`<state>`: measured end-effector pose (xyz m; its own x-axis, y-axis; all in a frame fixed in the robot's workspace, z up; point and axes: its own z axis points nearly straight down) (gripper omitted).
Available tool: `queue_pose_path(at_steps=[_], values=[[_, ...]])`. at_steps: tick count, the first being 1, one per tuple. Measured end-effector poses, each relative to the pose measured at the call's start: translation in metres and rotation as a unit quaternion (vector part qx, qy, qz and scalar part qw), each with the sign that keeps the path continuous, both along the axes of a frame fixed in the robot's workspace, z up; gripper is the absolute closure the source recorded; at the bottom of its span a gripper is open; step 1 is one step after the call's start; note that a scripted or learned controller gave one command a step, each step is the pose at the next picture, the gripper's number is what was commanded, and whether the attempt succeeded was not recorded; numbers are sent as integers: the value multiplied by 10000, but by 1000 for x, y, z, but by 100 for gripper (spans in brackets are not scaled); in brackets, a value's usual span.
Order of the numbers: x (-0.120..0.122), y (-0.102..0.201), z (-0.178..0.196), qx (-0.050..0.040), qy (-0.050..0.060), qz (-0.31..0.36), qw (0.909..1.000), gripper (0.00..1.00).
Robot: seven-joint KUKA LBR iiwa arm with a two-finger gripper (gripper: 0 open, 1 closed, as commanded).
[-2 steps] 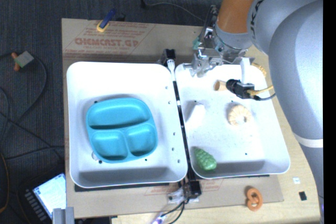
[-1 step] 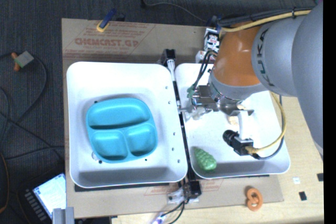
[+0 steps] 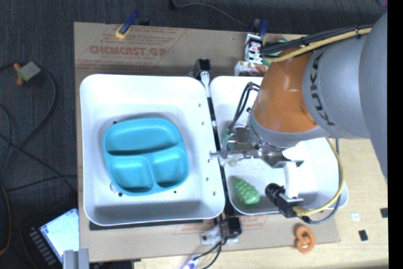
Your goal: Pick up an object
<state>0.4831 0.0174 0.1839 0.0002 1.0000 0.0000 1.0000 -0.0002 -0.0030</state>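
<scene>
A green knobbly object point(image 3: 245, 191) lies at the front left of the right bin point(image 3: 315, 201). The arm's orange band and wrist point(image 3: 286, 104) hang over the middle of that bin and cover most of its floor. The gripper point(image 3: 242, 149) points down near the bin's left wall, just behind the green object; its fingers are hidden under the wrist hardware. A blue divided tray point(image 3: 146, 153) rests in the left bin point(image 3: 94, 97).
Both bins sit on a brown cardboard sheet point(image 3: 138, 47). A black divider bar point(image 3: 211, 110) runs between the bins. A small orange piece point(image 3: 305, 238) lies on the bench in front of the right bin. Cables trail along the right bin's front edge.
</scene>
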Motion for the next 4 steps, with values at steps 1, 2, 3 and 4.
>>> queue_pose_path(at_steps=[1,2,3,4], values=[[0,-2,0,0,-5,1,10000,100],[0,-3,0,0,-5,-1,10000,100],[0,2,0,0,-4,1,10000,100],[0,5,0,0,-4,1,10000,100]])
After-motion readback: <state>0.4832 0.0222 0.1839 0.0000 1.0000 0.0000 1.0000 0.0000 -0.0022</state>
